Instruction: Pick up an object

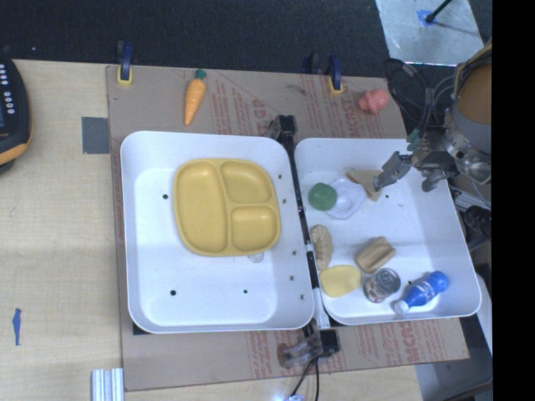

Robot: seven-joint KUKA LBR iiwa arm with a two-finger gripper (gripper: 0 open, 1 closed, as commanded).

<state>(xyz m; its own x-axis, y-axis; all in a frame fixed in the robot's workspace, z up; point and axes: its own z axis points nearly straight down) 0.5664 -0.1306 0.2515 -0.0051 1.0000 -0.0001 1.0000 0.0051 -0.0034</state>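
Note:
The right bin holds several objects: a green ball, a clear plastic piece, a tan wedge, a beige oblong piece, a brown block, a yellow lump, a small metal can and a blue bottle. My gripper hangs over the bin's upper right part, open, with only bin floor between its fingers. Its left finger lies just beside the tan wedge; whether they touch is unclear.
The left bin carries a yellow divided plate. On the cardboard behind the bins lie a toy carrot and a pink lump. A dark device sits at the bench's far left edge.

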